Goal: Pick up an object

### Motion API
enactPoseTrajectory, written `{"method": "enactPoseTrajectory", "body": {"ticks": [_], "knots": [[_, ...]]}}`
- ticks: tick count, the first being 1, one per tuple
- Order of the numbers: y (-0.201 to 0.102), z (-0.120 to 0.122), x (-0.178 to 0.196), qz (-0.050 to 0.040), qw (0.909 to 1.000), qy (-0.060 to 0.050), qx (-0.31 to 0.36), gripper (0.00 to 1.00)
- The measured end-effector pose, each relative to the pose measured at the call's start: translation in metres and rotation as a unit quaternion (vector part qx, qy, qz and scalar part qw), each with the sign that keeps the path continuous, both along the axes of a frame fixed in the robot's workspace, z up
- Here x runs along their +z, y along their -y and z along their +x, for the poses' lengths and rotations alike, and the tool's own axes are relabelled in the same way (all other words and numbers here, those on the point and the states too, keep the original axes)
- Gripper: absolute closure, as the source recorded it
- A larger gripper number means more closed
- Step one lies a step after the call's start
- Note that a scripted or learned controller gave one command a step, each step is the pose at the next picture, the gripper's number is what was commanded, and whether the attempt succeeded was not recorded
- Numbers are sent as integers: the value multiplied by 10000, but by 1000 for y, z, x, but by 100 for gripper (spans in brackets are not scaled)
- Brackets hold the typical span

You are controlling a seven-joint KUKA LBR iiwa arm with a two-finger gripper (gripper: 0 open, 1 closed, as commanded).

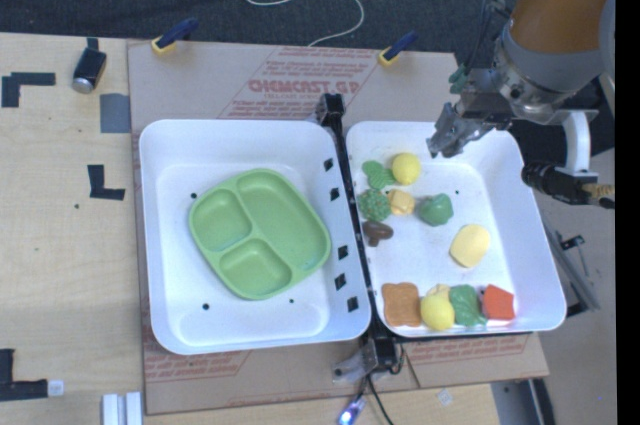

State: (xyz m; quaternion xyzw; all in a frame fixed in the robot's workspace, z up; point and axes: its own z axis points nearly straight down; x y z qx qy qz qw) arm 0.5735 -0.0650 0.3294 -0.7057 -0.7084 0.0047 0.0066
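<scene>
On the bench, left bin (160,213) holds a green tray (260,233), right bin (520,233) toy foods (470,244).

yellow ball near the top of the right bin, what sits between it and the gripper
Only bare white floor of the right bin lies between the round yellow ball and the gripper in the camera view.

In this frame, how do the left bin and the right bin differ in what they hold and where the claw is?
The left bin holds one large green divided plate; the right bin holds many small toy foods, such as a yellow lemon and an orange-red block. The claw hangs over the right bin's far edge, away from the left bin. Both are shallow, white and rectangular.
</scene>
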Motion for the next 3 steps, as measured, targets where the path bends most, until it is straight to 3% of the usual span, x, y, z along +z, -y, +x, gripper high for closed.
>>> {"method": "enactPoseTrajectory", "body": {"ticks": [1, 2, 3], "knots": [[-59, -19, 26, -4, 10000, 76, 19, 100], [-41, -55, 84, -14, 9999, 104, -22, 100], [-118, -91, 105, -4, 10000, 84, 29, 100]]}}
